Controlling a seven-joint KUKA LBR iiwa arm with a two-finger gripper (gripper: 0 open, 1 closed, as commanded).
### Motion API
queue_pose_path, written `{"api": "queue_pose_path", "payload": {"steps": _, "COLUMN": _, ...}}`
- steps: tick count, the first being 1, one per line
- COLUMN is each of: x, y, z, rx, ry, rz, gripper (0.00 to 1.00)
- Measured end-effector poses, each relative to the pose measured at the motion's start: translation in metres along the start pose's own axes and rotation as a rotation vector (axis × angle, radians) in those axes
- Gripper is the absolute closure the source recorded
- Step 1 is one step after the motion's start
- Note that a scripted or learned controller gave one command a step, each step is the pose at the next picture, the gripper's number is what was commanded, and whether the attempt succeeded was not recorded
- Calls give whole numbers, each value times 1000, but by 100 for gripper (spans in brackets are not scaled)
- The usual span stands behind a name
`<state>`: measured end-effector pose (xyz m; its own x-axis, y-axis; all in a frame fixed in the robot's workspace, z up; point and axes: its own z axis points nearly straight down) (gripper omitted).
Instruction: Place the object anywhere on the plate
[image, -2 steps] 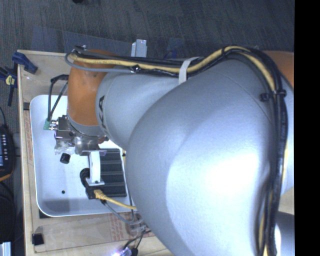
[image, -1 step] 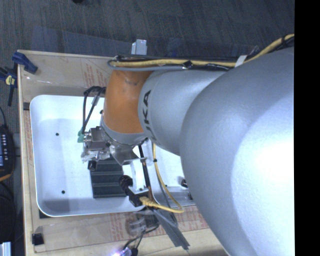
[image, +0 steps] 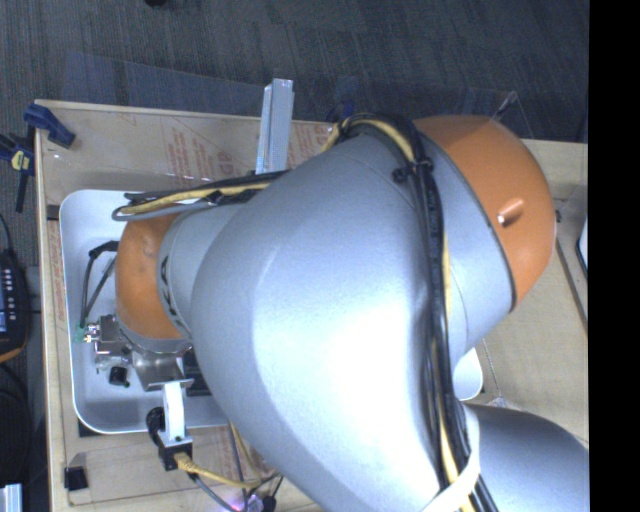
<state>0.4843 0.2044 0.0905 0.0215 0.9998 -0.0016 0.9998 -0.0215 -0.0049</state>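
Over the left bin (image: 68, 300) the grey arm (image: 330, 330) looms huge, covering most of that bin and everything off to the bin's right side. Its orange band (image: 140, 285) sits above the bin's middle, and just below the band the hand (image: 128, 358) hangs low inside the bin, close to its left wall, a cluster of dark and silvery metal. Clenched or released? Can't tell from up here, the angle gives nothing away. And the object: hidden, so its look and its spot can't be told either. A yellow-and-black cable (image: 190, 195) runs across the bin's far rim and on over the arm. Beyond that far rim, a silvery upright post (image: 275, 125) stands on the pale wooden tabletop (image: 150, 140), and a blue clamp (image: 48, 125) grips the tabletop's corner, out past the bin's far-left corner.
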Motion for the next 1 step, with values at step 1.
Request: {"api": "queue_pose_path", "payload": {"steps": 1, "x": -70, "y": -8, "z": -38, "rx": 2, "ry": 1, "rz": 119, "gripper": 100}}
